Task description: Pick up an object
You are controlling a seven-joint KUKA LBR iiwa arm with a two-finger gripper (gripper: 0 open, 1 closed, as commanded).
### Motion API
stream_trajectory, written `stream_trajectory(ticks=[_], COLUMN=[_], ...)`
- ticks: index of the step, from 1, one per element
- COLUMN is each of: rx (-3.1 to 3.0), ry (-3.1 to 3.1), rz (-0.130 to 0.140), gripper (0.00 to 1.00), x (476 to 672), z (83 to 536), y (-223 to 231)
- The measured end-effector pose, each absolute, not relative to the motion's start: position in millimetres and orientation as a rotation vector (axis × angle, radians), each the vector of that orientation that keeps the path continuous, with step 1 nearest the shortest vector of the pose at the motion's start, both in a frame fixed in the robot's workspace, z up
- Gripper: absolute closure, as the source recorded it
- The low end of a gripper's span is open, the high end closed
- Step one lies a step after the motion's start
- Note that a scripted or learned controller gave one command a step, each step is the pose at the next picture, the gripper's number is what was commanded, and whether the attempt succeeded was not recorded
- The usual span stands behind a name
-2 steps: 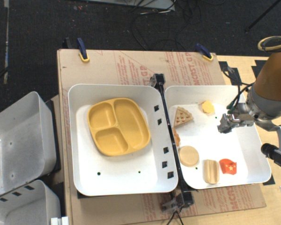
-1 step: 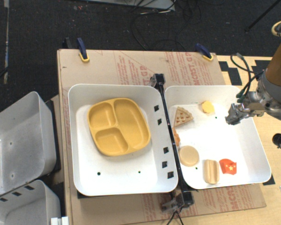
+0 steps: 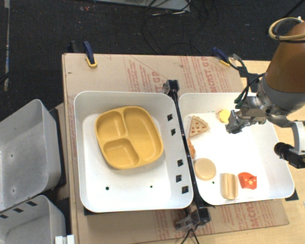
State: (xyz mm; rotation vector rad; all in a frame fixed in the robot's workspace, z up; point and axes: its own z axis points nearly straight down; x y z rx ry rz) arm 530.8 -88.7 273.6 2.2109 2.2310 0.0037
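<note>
Bins: two shallow white bins side by side on a cardboard-covered bench; left bin (image 3: 86, 187), right bin (image 3: 274, 187).
Left bin contents: one yellow divided plate (image 3: 128, 136) with three compartments, lying flat near the bin's middle.
Right bin contents: six small things, counted below.
Waffle wedge (image 3: 197, 126): one, tan with a grid pattern, near the bin's upper left.
Yellow piece (image 3: 223, 116): one, small and rounded, just beside the gripper's left (possibly a toy lemon; too small to be sure).
Orange piece (image 3: 191, 149): one, thin, against the bin's left wall below the waffle.
Round tan disc (image 3: 205, 169): one, lying flat in the lower left.
Tan bun-shaped piece (image 3: 229, 185): one, oblong, just below and right of the disc.
Red piece (image 3: 247, 181): one, just beside the bun's right end.
Gripper (image 3: 235, 126): low over the right bin's upper middle, near the yellow piece; whether its fingers are spread or closed cannot be told, and nothing is seen between them.
Arm (image 3: 290, 70): grey with orange band, reaching in from the right.
</note>
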Motion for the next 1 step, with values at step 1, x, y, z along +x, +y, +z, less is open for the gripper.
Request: stream_trajectory(ticks=[1], rx=[2.214], ry=[2.232], rz=[0.0], gripper=[1.0], x=[538.3], z=[262.2], y=[-37.8])
